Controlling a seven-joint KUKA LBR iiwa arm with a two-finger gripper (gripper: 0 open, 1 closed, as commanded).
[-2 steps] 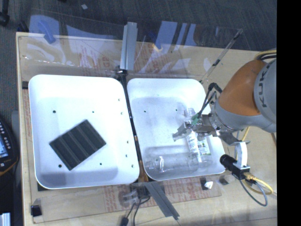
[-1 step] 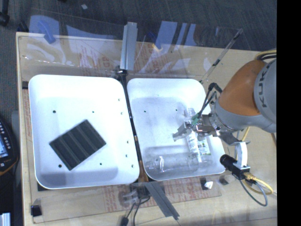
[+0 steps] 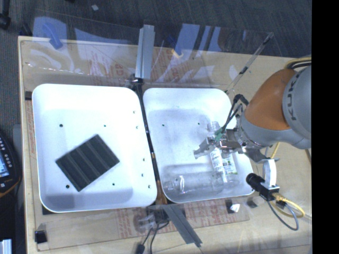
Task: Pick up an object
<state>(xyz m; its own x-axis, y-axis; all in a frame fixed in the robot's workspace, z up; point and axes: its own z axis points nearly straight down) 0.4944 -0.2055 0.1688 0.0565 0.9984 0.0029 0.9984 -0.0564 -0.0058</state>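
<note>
Tool (image 3: 212,144): over the small bottle (image 3: 221,160) in the right bin (image 3: 175,110); I can't tell its grip
Arm (image 3: 275,112): I see it reaching in from the right

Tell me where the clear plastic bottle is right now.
The clear plastic bottle lies on its side along the near edge of the right bin, just below the small labelled bottle under the gripper.

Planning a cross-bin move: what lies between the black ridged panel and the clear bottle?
In the camera view, between the black ridged panel and the clear bottle lie bare white bin floor and the two bins' adjoining rims.
</note>
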